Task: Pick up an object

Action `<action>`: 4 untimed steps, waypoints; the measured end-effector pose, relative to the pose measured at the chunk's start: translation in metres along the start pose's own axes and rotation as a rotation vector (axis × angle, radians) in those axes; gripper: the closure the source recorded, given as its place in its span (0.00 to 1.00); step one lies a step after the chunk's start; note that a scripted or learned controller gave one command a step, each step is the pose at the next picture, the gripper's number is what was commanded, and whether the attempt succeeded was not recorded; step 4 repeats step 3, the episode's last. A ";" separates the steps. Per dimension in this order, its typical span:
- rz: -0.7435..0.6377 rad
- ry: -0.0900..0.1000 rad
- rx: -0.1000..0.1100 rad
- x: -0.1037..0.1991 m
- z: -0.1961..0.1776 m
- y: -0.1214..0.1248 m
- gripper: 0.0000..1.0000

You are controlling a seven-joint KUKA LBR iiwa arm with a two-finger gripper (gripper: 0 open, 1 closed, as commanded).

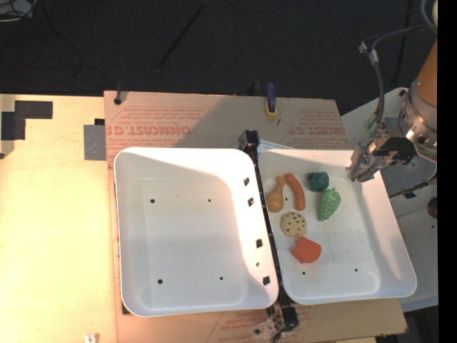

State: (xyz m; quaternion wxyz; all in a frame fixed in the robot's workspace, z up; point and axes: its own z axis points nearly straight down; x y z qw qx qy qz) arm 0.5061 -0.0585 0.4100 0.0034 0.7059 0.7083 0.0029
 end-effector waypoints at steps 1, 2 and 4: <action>0.006 0.002 0.029 -0.026 0.175 0.003 1.00; -0.003 0.002 -0.001 0.020 0.061 0.032 1.00; 0.010 0.001 0.024 -0.029 0.151 -0.036 1.00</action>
